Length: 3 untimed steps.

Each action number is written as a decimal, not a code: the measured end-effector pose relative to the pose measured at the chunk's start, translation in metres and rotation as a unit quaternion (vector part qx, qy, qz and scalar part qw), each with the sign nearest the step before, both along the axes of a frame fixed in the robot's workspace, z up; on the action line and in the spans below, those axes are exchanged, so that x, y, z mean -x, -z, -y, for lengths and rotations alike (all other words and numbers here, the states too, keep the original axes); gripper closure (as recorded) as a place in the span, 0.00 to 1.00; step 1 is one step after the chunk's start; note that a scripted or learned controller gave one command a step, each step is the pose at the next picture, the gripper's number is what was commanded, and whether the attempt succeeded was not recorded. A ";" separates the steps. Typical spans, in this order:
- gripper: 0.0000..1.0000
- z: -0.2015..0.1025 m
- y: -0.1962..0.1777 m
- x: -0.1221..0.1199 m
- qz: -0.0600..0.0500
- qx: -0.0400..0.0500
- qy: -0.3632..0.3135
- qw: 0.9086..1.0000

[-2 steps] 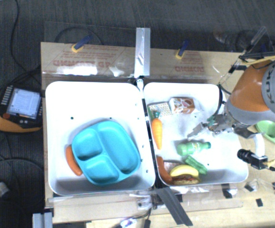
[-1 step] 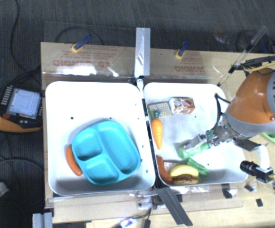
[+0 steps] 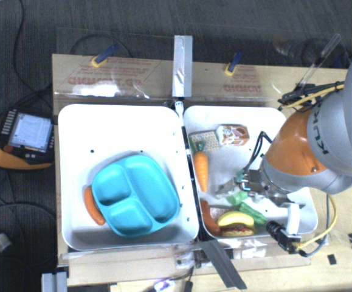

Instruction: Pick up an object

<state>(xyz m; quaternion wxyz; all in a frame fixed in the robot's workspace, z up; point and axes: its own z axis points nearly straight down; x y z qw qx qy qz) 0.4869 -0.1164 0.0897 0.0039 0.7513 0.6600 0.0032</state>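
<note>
My gripper (image 3: pixel 241 186) reaches down into the right bin (image 3: pixel 297 121), just above a green toy vegetable (image 3: pixel 250 204). An orange carrot (image 3: pixel 201 170) lies left of it along the bin's left wall. Toward the front sit a yellow banana (image 3: pixel 234 219), a toy burger (image 3: pixel 241 230) and a brown sausage (image 3: pixel 207 218). A small printed packet (image 3: pixel 233 134) and a green-and-grey card (image 3: pixel 203 141) lie at the back of that bin. The grey arm with its orange band (image 3: pixel 294 154) covers the bin's right half.
The left bin (image 3: pixel 78 121) holds a blue divided plate (image 3: pixel 135 194) with an orange sausage (image 3: pixel 93 205) against its left side. A divider wall (image 3: pixel 186 163) separates the bins. Cables (image 3: pixel 312 91) run at the back right, and a handheld device (image 3: pixel 25 137) lies on the floor to the left.
</note>
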 end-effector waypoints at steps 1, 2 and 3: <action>0.00 -0.031 -0.093 -0.020 -0.007 0.000 0.162 0.987; 0.00 -0.007 0.000 0.000 0.000 -0.002 0.152 0.988; 0.00 0.007 0.000 -0.001 0.001 0.001 -0.021 1.000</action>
